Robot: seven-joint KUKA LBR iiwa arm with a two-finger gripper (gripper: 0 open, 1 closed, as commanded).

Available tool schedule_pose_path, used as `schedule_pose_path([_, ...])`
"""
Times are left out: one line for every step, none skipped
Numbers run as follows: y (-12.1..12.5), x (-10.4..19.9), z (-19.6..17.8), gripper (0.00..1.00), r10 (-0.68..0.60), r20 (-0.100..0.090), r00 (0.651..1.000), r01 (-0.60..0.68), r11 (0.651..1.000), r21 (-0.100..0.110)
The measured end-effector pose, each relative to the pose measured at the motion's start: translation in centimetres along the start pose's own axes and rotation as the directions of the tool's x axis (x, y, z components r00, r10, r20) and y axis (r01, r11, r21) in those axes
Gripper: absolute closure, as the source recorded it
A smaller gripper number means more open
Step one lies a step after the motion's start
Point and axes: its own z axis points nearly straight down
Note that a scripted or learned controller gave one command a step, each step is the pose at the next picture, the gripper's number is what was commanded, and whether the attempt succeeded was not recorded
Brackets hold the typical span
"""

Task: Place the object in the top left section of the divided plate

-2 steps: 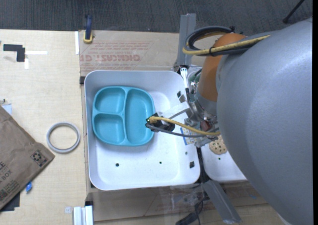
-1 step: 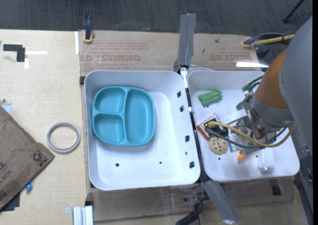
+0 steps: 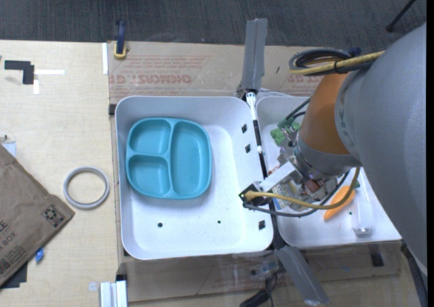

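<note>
Divided plate (image 3: 168, 158): light blue, rounded rectangle, three sections, two smaller ones stacked on the view's left and one long one on the right; all three show bare blue plastic. It lies flat in the upper left part of the left bin (image 3: 186, 231), near that bin's left wall, with open white floor below it and to its right. Count: two white bins side by side, one plate, one arm. The right bin (image 3: 380, 234) holds an orange carrot-shaped item (image 3: 339, 204) near its lower middle, a green item (image 3: 279, 135) near its upper left, and a small clear item (image 3: 361, 230) near its lower right corner. The arm (image 3: 393, 116), grey with the orange band, hangs over the right bin and covers much of it. The gripper (image 3: 298, 183) sits low over the right bin's left half, just beside the wall shared by the two bins; wiring and brackets crowd it, and I cannot tell how its jaws stand or whether anything is in them. On the bench left of the bins: one tape ring (image 3: 86, 186) and one cardboard box (image 3: 24, 214) at the view's edge.
</note>
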Motion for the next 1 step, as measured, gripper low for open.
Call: schedule_pose_path([-5.22,2.7,-0.54,1.0,0.0,0.0,1.0,0.0,1.0,-0.002])
